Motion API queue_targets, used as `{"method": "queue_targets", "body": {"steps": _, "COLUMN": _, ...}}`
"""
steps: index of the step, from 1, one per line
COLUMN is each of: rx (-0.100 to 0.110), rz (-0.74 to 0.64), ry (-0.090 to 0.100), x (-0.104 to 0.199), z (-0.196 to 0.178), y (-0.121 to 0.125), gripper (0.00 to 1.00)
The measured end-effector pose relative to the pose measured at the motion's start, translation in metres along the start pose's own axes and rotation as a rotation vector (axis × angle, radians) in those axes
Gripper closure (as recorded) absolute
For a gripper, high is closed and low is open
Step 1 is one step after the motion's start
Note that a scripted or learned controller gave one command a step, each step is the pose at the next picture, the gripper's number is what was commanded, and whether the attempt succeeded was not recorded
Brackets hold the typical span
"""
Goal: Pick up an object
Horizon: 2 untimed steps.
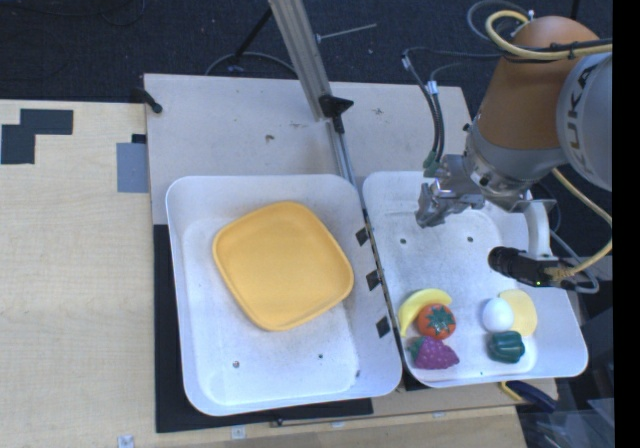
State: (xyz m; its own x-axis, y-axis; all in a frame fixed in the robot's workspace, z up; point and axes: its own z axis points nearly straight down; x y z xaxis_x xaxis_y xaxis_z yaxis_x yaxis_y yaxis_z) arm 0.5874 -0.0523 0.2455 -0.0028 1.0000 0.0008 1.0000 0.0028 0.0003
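My gripper [436,210] hangs over the far part of the right bin [455,256], above bare floor, with nothing seen between its fingers. Along the bin's near side lie a yellow banana [420,304], a red tomato [436,321] and purple grapes [434,353]. To their right sit a white egg [497,314], a yellow piece [522,309] and a green pepper [506,346]. All of these lie well nearer the camera than the gripper.
A yellow square plate [282,263] lies in the left bin [200,336]. A metal rail [305,41] rises at a slant behind the bins. Black clips [372,278] sit on the divide between the bins. A black cable part [520,264] hangs beside the arm.
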Motion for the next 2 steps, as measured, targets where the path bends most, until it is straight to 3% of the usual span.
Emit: {"method": "queue_targets", "body": {"steps": 2, "rx": 0.002, "rz": 0.001, "ry": 0.0, "x": 0.09, "z": 0.022, "y": -0.042, "gripper": 1.0}}
